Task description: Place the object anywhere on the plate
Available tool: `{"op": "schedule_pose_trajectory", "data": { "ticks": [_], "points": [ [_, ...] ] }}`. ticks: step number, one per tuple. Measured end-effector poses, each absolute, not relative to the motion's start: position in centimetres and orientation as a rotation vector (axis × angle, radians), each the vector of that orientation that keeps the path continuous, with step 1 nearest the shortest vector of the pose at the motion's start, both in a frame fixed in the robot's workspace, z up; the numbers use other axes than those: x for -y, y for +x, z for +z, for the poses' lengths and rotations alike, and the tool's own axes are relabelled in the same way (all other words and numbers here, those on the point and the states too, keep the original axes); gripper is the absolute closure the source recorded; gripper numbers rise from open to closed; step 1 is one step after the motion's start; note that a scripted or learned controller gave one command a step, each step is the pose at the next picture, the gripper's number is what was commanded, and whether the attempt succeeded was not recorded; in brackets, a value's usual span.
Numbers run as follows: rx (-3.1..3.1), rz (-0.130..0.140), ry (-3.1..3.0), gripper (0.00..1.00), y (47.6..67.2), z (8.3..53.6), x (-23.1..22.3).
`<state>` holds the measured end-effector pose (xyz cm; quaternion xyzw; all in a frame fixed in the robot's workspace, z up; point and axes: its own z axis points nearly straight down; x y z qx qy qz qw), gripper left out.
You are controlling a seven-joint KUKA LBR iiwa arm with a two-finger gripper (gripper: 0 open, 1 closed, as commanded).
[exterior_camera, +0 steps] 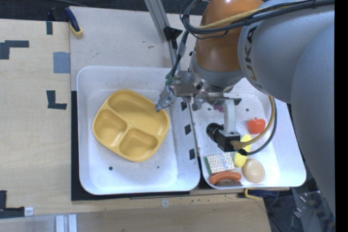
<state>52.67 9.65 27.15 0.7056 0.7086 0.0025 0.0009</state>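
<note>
Over the right bin (283, 171) the big grey arm (293, 35) reaches toward the divide, its gripper (163, 101) hanging just at the right rim of the yellow sectioned plate (130, 125), which lies in the middle of the left bin (92, 171). I cannot tell how the jaws stand. Along the right bin's near edge sit a beige egg-shaped object (253, 170), a checked packet (219, 162), a red sausage (224, 176) and, farther back, a small orange piece (256, 126).

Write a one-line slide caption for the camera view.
KUKA arm's gripper hovers at the yellow plate's edge in the left bin; toy foods lie in the right bin.
</note>
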Motion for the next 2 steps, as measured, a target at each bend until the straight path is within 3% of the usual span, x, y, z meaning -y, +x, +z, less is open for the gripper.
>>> {"op": "schedule_pose_trajectory", "data": {
  "ticks": [1,2],
  "points": [
    [-2.222,-0.007,2.221,0.00,56.5,11.4,-10.7],
    [-2.223,0.010,2.213,0.00,65.8,17.8,-13.3]
  ]
}}
